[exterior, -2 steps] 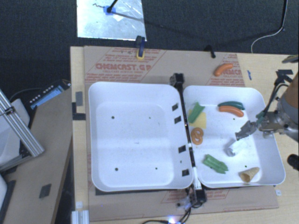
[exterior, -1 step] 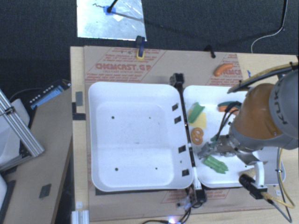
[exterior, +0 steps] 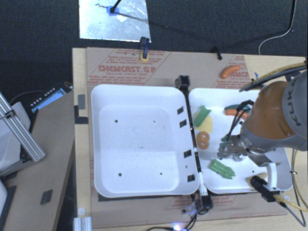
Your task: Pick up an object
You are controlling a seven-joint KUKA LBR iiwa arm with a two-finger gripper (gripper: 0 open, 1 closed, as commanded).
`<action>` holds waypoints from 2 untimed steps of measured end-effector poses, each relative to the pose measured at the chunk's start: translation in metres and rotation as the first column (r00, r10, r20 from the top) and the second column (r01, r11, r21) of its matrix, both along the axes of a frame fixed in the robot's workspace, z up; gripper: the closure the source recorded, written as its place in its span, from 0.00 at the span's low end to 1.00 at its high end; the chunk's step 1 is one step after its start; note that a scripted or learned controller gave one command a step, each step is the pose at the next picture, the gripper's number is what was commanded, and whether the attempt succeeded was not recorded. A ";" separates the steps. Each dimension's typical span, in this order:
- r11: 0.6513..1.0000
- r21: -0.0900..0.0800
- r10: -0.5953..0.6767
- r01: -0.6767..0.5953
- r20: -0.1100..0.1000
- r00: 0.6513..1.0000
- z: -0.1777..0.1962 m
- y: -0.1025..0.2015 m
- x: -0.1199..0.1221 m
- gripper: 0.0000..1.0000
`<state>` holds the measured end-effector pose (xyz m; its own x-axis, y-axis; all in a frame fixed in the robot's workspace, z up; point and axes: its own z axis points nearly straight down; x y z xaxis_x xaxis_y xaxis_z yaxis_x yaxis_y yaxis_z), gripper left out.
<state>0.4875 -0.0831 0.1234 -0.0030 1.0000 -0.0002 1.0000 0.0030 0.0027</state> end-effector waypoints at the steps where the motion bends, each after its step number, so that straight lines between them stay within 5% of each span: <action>1: 1.000 0.003 0.011 -0.011 0.008 1.000 0.065 0.082 0.051 1.00; 2: 1.000 0.006 0.013 -0.014 0.020 1.000 0.213 0.176 0.111 1.00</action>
